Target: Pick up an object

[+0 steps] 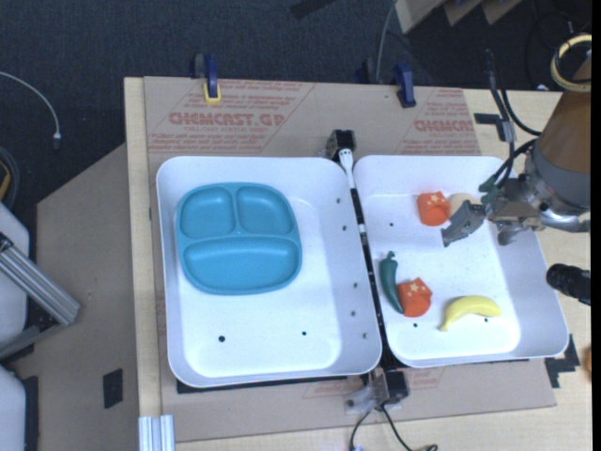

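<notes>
A desk [282,111] covered with brown cardboard sits in the middle of the frame, seen from above at a slant, with dark carpet around it. Two blue clamps hold the cardboard along its upper edge. Two shallow white bins lie side by side on the desk, touching along a shared middle seam.

The left bin [282,346] holds a blue divided plate [240,238] in its upper left part. The plate has two small compartments at the top and one wide compartment below.

The right bin [526,336] fills the centre right of the frame and holds the small objects. Near its left wall, in the lower half, a dark green pepper [388,276] lies just beside a red-orange object [414,296], the two apparently touching. To the lower right of them rests a yellow banana [470,311], curved, close to the bin's lower edge. In the upper middle of this bin sits another orange-red object [433,209], with a small pale object [457,202] just beside it on its right.

The grey arm [563,172] enters from the right edge of the frame, and its tool [470,222] hangs over the upper right part of the right bin, just right of the orange-red object. A dark finger [458,227] points down and left. How far the tool is open cannot be told, and nothing can be seen between its fingers.
</notes>
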Action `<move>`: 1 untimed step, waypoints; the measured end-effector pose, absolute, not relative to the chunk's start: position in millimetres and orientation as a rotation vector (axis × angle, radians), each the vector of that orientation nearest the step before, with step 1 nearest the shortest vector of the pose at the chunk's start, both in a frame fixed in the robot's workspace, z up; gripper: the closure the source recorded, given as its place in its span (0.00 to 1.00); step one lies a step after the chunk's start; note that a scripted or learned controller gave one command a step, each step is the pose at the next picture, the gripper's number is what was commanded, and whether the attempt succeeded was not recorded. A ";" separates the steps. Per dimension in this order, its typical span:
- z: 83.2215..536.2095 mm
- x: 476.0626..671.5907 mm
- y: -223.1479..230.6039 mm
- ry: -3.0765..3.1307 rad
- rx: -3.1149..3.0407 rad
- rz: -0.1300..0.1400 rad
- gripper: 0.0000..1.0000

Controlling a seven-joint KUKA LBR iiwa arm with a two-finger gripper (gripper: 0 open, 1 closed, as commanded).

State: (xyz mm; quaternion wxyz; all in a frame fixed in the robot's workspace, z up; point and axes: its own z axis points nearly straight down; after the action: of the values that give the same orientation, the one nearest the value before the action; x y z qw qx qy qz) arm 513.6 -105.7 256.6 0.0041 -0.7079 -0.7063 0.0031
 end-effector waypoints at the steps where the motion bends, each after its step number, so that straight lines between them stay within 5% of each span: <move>1: 261.6 515.6 -105.6 -2.222 -2.221 -0.001 0.00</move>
State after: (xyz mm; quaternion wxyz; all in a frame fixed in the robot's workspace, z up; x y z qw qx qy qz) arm 515.6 -105.6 261.6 -0.0003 -0.7069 -0.7073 -0.0002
